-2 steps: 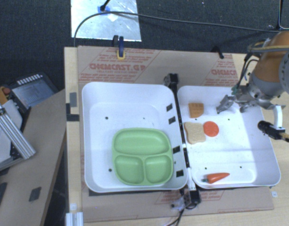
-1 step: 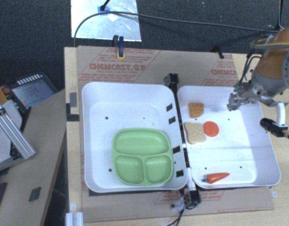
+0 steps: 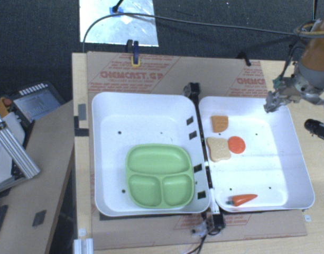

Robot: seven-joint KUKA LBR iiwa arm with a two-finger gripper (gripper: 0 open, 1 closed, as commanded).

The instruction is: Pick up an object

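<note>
The right bin holds a small orange-brown piece near its back left, a pale bread slice below it, a red-orange round slice touching the bread's right side, and an orange carrot near the front wall. My gripper hangs over the bin's back right corner, well to the right of the food items. Nothing shows between its fingers.
The left bin holds a green divided plate at its front right. A black divider runs between the bins. Cables cross above the bench. A grey device and metal rail sit to the left.
</note>
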